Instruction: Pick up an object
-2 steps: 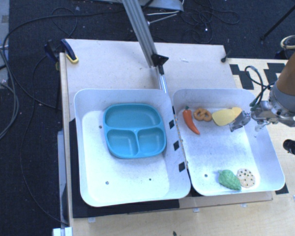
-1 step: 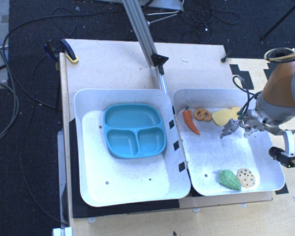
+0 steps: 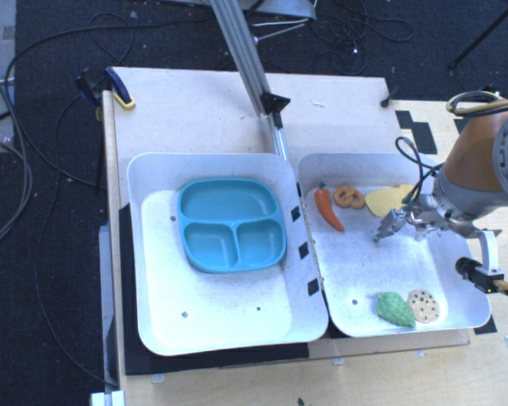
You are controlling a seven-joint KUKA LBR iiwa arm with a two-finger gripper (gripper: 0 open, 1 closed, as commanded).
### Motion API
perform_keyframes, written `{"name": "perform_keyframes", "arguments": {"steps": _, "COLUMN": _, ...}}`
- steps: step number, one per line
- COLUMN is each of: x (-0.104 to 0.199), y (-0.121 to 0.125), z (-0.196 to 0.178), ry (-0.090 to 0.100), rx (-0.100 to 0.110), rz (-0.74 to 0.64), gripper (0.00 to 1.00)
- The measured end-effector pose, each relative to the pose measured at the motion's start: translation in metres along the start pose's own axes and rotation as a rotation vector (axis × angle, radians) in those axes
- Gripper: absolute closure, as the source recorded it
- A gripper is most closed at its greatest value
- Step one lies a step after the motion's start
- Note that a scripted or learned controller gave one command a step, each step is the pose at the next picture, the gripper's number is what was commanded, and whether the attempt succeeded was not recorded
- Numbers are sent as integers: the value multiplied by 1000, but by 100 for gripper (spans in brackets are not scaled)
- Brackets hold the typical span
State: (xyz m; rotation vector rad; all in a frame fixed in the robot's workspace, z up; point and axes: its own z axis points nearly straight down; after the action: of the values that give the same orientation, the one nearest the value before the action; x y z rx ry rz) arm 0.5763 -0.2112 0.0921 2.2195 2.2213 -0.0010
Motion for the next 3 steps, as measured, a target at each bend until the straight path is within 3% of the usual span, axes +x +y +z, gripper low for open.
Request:
{"name": "perform_keyframes", "arguments": {"steps": 1, "x": -1, "y": 1, "z": -12, "ry": -3, "rx": -5, "rz": -1, "gripper": 100}}
{"name": "perform_keyframes", "arguments": {"steps": 2, "x": -5, "y": -3, "z": -74, "ry": -1, "rx": -5, "rz": 2, "gripper": 100}}
{"name": "perform_keyframes", "arguments": {"steps": 3, "x": -7, "y": 7, "z": -131, "ry": -2, "rx": -6, "rz": -2, "gripper": 100}}
